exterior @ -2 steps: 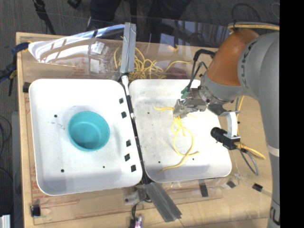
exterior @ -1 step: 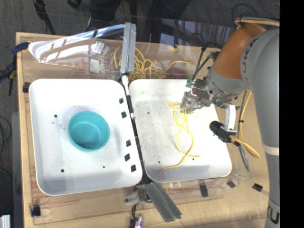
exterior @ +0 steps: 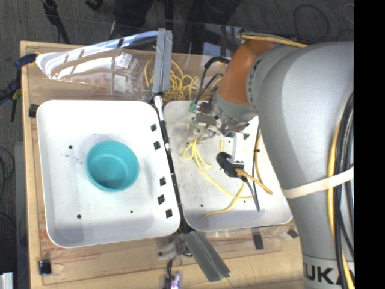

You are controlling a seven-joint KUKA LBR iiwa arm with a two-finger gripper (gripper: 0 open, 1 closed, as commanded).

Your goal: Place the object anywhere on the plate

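Teal plate (exterior: pixel 112 166) in left bin (exterior: pixel 54 131), pincer (exterior: pixel 201 127) low in right bin (exterior: pixel 274 212) (grip state unclear), yellow cables (exterior: pixel 207 173) beneath.

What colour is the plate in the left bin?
Teal, plain with no pattern. The plate shows best in the camera view.

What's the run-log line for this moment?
tool: low over right bin, grip state unclear | yellow cord: lying in right bin | teal plate: in left bin, nothing on it | placement: not yet done
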